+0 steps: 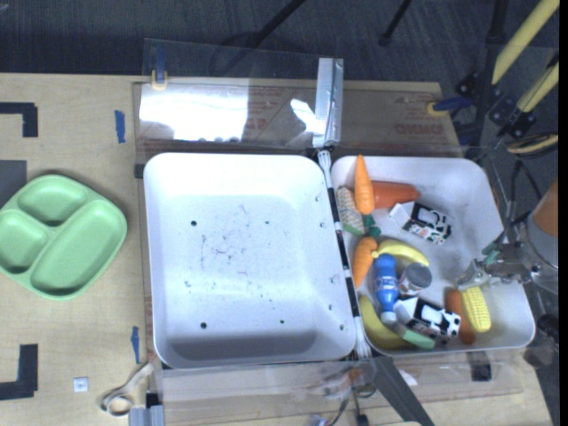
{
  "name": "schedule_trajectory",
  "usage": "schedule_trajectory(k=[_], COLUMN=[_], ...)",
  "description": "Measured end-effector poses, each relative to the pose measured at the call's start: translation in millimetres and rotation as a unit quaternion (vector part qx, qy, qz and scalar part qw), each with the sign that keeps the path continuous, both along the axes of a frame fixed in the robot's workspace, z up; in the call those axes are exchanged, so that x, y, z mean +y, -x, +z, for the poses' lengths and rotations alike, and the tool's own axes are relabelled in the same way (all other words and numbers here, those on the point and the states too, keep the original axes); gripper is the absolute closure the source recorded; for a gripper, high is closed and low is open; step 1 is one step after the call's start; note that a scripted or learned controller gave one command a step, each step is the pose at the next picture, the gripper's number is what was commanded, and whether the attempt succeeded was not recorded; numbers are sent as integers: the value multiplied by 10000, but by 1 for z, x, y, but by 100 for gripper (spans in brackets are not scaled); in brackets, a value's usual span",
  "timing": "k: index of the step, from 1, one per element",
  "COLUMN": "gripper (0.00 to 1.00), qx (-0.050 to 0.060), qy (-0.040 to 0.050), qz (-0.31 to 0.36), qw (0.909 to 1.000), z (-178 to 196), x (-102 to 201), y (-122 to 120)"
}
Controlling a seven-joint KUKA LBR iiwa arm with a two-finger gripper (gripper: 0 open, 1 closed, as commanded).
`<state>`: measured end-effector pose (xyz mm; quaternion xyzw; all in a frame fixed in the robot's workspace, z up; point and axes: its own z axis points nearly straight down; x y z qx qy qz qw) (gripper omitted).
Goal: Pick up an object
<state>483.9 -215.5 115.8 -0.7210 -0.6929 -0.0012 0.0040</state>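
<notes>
The right bin (470, 180) holds several toys. A carrot (363, 185) and a corn cob (348, 208) lie along its left wall. A black-and-white cow (429, 223) sits near the middle. Lower down are a blue bottle (386, 284), a grey can (416, 276), a banana (402, 253) and a second cow (437, 319). A yellow corn piece (477, 310) lies at the lower right. My gripper (488, 272) hangs low over the bin's right side, just above that yellow corn piece, with nothing visibly held.
The left bin (240, 256) stands beside the right one. A green divided plate (60, 234) rests on the bench at far left. A clear plastic panel (240, 105) stands behind the bins. Tripod legs and cables crowd the far right.
</notes>
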Motion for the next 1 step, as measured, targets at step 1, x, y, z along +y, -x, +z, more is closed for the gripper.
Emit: schedule_trajectory(k=[1], gripper=[100], qx=[-11], qy=[38], qz=[-597], qw=[9982], z=[91], x=[31], y=[-21])
